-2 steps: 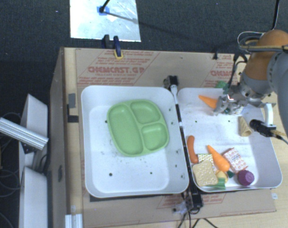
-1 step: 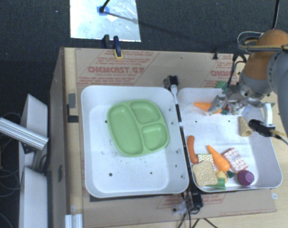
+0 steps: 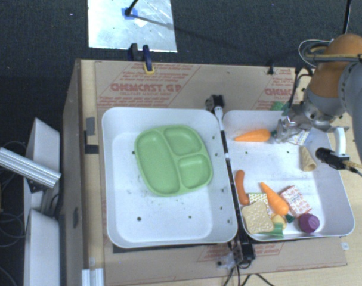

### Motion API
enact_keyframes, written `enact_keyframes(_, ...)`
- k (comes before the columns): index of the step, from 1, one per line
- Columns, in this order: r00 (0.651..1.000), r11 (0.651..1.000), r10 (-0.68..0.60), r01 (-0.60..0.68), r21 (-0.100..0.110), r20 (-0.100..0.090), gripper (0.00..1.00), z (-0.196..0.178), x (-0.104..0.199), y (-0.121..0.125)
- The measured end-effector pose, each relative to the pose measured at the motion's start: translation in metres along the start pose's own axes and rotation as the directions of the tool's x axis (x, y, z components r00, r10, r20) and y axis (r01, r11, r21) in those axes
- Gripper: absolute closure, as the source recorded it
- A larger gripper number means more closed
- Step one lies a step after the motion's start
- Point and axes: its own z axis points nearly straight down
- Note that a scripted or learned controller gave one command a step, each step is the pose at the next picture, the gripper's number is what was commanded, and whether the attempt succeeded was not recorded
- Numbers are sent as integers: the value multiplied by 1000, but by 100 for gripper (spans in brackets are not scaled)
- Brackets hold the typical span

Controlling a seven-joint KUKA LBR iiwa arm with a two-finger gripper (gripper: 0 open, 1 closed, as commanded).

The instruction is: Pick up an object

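Carrot [image 3: 253,136] lies near the back edge of the right bin [image 3: 336,189], its thick end touching the gripper [image 3: 282,131], whose fingers seem closed on it, while a green plate [image 3: 173,159] sits in the left bin [image 3: 118,177].

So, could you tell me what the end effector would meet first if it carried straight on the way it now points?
Probably the orange carrot: the end effector points left at its thick end in the right bin, though depth is unclear.
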Motion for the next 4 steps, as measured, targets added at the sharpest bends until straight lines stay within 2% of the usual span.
enact_keyframes(1,1000,1000,-1,1,0,-1,0,0,1,0)
enact_keyframes(2,1000,1000,7,-7,-6,4,0,11,-3,3)
enact_keyframes(3,1000,1000,8,-8,-27,17,100,0,-6,5)
enact_keyframes(4,1000,1000,7,-7,-14,8,0,2,-4,4)
